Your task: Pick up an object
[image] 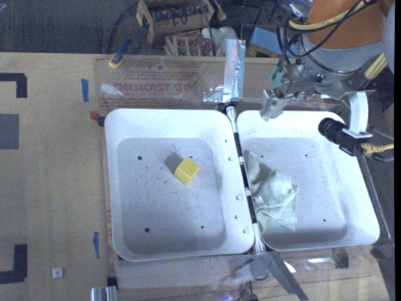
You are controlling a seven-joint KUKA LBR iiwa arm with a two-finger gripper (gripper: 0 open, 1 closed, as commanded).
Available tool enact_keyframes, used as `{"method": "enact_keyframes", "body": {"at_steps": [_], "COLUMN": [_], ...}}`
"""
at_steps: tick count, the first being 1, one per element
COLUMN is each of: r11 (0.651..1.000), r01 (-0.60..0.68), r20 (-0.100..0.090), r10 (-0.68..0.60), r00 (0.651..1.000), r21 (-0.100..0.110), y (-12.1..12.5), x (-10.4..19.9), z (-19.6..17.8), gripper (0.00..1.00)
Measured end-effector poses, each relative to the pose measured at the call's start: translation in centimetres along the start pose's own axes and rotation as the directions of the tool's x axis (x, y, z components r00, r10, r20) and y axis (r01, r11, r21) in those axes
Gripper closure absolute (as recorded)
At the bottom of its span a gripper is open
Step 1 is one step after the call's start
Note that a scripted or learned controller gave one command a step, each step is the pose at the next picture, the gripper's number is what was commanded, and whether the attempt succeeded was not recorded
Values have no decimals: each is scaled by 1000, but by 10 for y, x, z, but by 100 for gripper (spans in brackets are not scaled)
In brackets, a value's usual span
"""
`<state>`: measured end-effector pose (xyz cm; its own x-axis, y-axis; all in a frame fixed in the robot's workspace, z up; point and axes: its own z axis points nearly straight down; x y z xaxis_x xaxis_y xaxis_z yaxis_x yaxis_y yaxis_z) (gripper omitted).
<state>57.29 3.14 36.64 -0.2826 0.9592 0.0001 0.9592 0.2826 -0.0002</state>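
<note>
Plywood bench [56, 168] is filling the near and left part of the view, pale and matte, with black square markings along its left edge and short strips of blue tape [84, 90] stuck to it. Metal brackets are poking out below the near rims of the bins.

Two shallow white bins are sitting side by side on the bench, their inner rims touching along a seam lined with small clips. Both are smooth plastic with rounded corners and a few dark holes in the floor. The left bin [125, 127] is holding a small yellow block [187, 170], boxy and slightly tilted, lying just past the middle of a scuffed grey floor. The right bin [351, 224] is holding a crumpled pale cloth [272, 193], soft and folded, bunched against the seam on its left side.

Over the far rim of the right bin, the gripper [270, 108] is hanging, grey metal, well apart from both the block and the cloth. Nothing is showing between its fingers; how far the jaws are standing apart I cannot tell. Behind it the arm's orange band [341, 11] is rising, wrapped with yellow cable.

Beyond the bins, a clear sheet with red lettering is lying flat, and farther off cardboard boxes [172, 14] and clutter are sitting on dark carpet.
</note>
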Motion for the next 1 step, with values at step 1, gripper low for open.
{"method": "enact_keyframes", "body": {"at_steps": [1], "r11": [1000], "r01": [17], "r20": [1], "r10": [-17], "r00": [1000], "r21": [-4], "y": [34], "x": [56], "z": [-43], "gripper": [100]}}
